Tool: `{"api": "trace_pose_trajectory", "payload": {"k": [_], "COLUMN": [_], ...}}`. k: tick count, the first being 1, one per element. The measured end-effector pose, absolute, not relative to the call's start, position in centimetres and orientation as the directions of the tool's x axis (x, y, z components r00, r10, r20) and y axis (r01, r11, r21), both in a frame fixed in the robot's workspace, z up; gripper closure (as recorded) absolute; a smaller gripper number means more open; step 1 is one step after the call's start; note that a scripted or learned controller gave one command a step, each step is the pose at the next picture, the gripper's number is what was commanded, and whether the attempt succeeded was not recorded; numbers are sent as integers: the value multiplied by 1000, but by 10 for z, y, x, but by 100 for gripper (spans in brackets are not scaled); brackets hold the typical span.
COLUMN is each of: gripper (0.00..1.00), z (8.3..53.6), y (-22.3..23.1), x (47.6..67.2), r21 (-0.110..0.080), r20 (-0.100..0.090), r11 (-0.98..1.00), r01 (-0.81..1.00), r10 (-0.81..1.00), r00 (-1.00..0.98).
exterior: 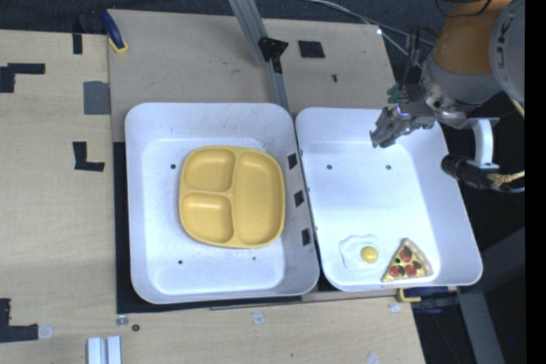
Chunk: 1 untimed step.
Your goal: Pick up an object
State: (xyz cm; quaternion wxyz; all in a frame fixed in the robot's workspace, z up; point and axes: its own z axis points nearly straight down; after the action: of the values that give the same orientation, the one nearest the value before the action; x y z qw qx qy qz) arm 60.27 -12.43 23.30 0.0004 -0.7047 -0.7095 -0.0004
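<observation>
Fried egg point(362, 252), a white toy with a yellow yolk, lies flat on the floor of the right bin point(444, 183), close to that bin's near edge. Just beside it, toward the bin's near right corner, sits a toy pizza slice point(407, 261), triangular, with red and dark toppings and a tan crust; the two pieces are close, and whether they touch cannot be told at this angle. Both rest loose on the bin floor, well apart from the gripper point(386, 132).

Across the divide, the left bin point(145, 183) carries a yellow divided plate point(231, 196) with three compartments, lying flat near the middle of that bin. The two white bins stand side by side on the desk point(51, 183), a pale wooden surface marked with scraps of dark tape. A slanted metal bar point(243, 0) runs from the top of the scene down toward the gap between the bins.

At the far end of the right bin, the gripper hangs over the bin floor near its back wall, pointing down and to the left. It is dark and small in the view, and whether it is spread or pressed together cannot be told; nothing is seen in its grasp. Behind it the arm point(478, 38) enters from the right, its orange band above the grey wrist.
</observation>
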Motion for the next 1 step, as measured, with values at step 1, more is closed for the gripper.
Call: {"api": "trace_pose_trajectory", "payload": {"k": [1], "gripper": [100], "z": [220], "y": [-70], "x": [611], "r21": [-2], "r20": [0], "r11": [5], "r01": [1000], "r10": [1000], "r00": [-5]}}
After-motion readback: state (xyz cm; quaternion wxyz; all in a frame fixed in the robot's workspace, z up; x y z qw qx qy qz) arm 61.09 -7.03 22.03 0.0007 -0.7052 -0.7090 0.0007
